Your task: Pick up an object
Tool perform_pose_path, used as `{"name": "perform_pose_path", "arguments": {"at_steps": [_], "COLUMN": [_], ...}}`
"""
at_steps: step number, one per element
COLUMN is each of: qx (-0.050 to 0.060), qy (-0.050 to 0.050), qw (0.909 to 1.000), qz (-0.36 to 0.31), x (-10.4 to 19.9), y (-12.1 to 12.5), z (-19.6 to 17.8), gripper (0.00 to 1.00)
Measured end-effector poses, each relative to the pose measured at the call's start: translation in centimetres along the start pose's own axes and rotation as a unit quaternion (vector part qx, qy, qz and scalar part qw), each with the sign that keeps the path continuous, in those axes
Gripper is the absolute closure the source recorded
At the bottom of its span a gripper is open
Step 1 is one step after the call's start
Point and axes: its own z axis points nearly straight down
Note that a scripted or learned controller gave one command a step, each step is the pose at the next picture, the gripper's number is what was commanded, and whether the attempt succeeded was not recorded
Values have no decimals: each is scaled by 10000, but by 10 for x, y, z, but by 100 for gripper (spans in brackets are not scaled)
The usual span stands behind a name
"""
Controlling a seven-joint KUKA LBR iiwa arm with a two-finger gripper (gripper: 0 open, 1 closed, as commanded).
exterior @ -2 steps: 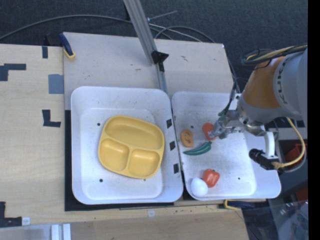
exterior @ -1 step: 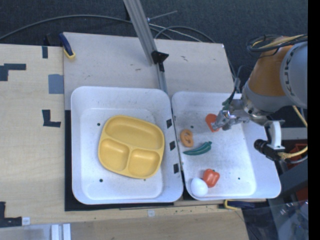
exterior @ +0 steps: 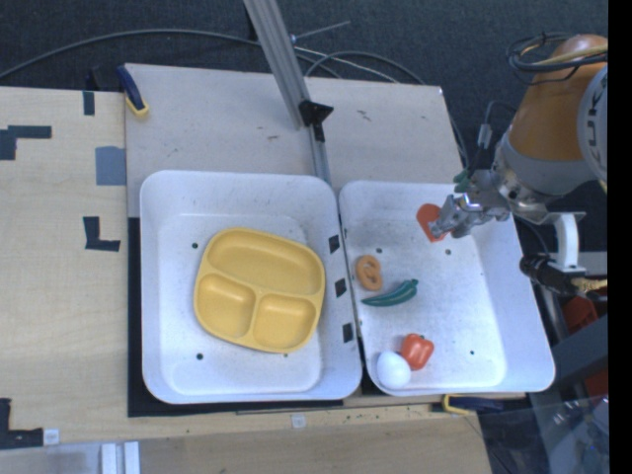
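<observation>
Pale wooden bench [exterior: 59, 294], two glossy white bins.
Tool [exterior: 452, 219] at the right bin's [exterior: 513, 358] far edge touches a red object [exterior: 429, 220]; its grip can't be told.

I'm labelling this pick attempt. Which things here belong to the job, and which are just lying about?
Job:
- end effector, over the right bin
- red object right at the end effector; whether it is gripped is unclear

Lying about:
- orange piece
- green pepper
- red pepper
- white egg
- yellow divided plate in the left bin
</observation>
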Motion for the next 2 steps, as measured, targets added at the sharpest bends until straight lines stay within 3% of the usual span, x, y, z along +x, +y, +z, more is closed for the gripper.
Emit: {"name": "perform_pose_path", "arguments": {"at_steps": [1, 2], "qx": [15, 34], "qy": [3, 11], "qw": [10000, 10000], "qz": [3, -22], "x": [0, 61], "y": [1, 5], "z": [-30, -16], "gripper": [100, 100]}}
